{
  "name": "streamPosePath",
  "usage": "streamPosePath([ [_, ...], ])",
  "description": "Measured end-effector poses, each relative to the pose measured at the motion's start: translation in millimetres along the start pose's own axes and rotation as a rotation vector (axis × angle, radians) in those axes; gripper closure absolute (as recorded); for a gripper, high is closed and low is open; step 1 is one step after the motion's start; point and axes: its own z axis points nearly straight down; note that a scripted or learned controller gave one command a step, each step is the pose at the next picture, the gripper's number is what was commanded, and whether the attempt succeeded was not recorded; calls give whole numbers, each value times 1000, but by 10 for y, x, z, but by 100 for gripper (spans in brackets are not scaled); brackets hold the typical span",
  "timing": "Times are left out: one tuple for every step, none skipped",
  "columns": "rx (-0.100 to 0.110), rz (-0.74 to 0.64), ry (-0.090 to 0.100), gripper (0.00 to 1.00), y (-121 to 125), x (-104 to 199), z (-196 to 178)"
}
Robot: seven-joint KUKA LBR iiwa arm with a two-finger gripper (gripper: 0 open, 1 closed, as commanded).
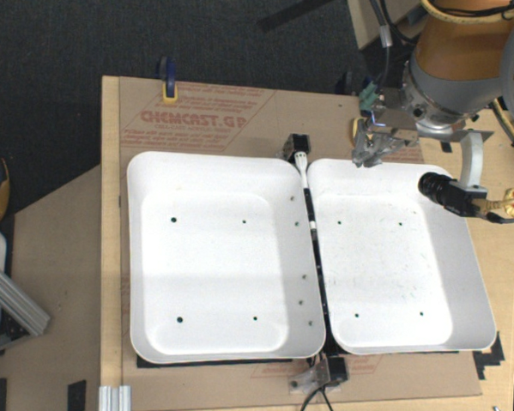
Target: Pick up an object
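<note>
Camera view: fingers (369, 155) above far rim of right bin (413, 169), clenched or released unclear.

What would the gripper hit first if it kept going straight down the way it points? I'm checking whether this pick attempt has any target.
Probably the far rim of the right bin: the gripper points down just over that edge. Depth is unclear, so it might land on the bench behind.

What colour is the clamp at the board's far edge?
Blue with a yellow jaw, clamp, in the camera view.
</note>
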Motion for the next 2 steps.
streamPosePath([
  [1, -2, 1, 100, -456, 23, -380],
  [14, -3, 1, 100, -211, 137, 279],
])
